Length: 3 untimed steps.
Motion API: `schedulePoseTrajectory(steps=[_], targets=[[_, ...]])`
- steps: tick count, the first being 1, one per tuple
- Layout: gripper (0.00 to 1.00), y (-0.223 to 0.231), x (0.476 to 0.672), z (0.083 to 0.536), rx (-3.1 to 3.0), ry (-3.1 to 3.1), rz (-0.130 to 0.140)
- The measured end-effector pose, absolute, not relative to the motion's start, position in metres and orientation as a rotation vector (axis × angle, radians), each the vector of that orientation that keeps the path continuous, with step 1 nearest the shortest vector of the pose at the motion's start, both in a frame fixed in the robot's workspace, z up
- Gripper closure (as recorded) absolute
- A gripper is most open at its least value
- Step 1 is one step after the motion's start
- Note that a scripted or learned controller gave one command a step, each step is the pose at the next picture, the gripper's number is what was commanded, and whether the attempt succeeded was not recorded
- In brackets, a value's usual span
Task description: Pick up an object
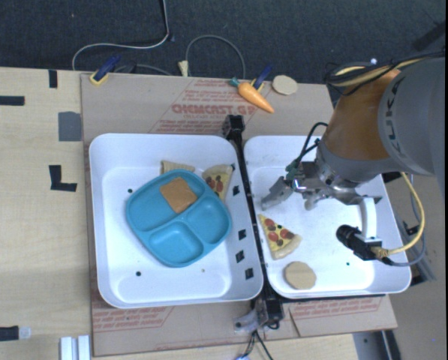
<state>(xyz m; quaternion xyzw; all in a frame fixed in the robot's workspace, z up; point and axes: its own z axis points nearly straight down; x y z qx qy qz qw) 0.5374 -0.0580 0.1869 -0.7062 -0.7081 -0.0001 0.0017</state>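
Observation:
In the right bin (pixel 359 276) lie a toy pizza slice (pixel 278 236) near the left wall and a round tan cookie (pixel 300 275) by the front wall. My gripper (pixel 293 199) hangs over the bin's left half, just above and behind the pizza slice. Its fingers (pixel 275 196) are spread open with nothing between them. The grey arm with its orange band (pixel 366 122) comes in from the right.
The left bin (pixel 111 276) holds a blue divided plate (pixel 180 220) with a brown toast square (pixel 179 194) on it, and another pizza slice (pixel 218 178) beside it. A toy carrot (pixel 254 96) and a tan disc (pixel 285 85) lie on the cardboard behind the bins.

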Motion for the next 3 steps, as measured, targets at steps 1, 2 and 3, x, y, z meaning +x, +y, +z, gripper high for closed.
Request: schedulePoseTrajectory(steps=[1, 2, 3], targets=[[0.0, -0.101, 0.527, 0.089, -2.221, -2.212, 0.011], [0.0, -0.164, 0.55, 0.242, -2.236, -2.229, -0.008], [0.0, -0.128, 0.537, 0.113, -2.211, -2.215, 0.01]])
